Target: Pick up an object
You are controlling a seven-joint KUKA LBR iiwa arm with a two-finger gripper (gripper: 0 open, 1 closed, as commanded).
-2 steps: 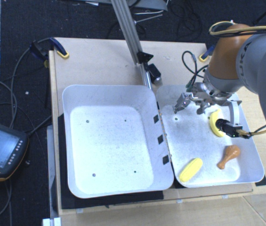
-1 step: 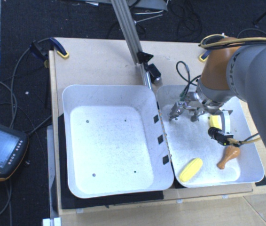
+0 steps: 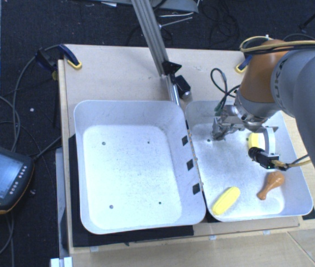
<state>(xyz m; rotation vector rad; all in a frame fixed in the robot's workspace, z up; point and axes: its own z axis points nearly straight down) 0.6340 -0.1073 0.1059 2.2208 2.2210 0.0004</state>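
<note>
Claw (image 3: pixel 220 131) hangs low over bare floor in the far, divider-side part of the right bin (image 3: pixel 232 168), wrist pointing down, probably set for a top-down grasp, though nothing lies under it. Both candidates lie loose and flat, well apart from the claw toward the bin's near edge: a yellow oblong toy (image 3: pixel 226 200) almost straight below it, and a brown drumstick-shaped toy (image 3: pixel 271 185) off toward the arm's side. Claw spread or pressed together: cannot tell; nothing seen held or touched.

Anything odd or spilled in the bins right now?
Nothing stands out. The yellow oblong toy and the tan drumstick-shaped toy lie apart inside the right-hand white bin, both whole, nothing spilled.
</note>
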